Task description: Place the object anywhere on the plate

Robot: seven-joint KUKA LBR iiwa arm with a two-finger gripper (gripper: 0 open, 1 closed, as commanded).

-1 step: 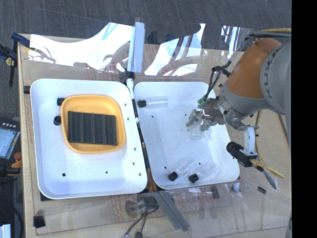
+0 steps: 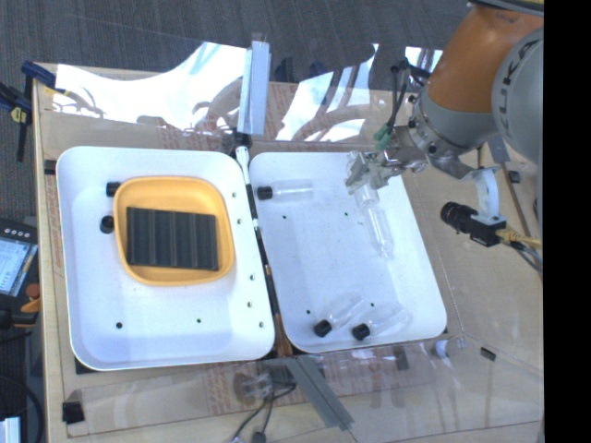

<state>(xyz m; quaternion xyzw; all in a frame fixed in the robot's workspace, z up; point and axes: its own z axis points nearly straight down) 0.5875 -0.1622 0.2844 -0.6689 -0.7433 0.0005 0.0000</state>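
Note:
A yellow plate (image 2: 173,197) with a dark ribbed middle lies in the left bin (image 2: 92,330). The right bin (image 2: 305,266) holds several clear plastic tubes with black caps. One tube (image 2: 286,193) lies near its top left corner, and two tubes (image 2: 343,314) lie near its front edge. Another clear tube (image 2: 379,227) slants down from just below my gripper (image 2: 365,175), which hangs over the bin's top right part. Whether this tube is gripped or lies on the floor I cannot tell.
Two small black things (image 2: 111,206) sit beside the plate's left rim. A ridge (image 2: 257,238) divides the two bins. Crumpled reflective sheeting (image 2: 212,90) stands behind the bins. A screen device (image 2: 14,266) lies off the bench's left edge.

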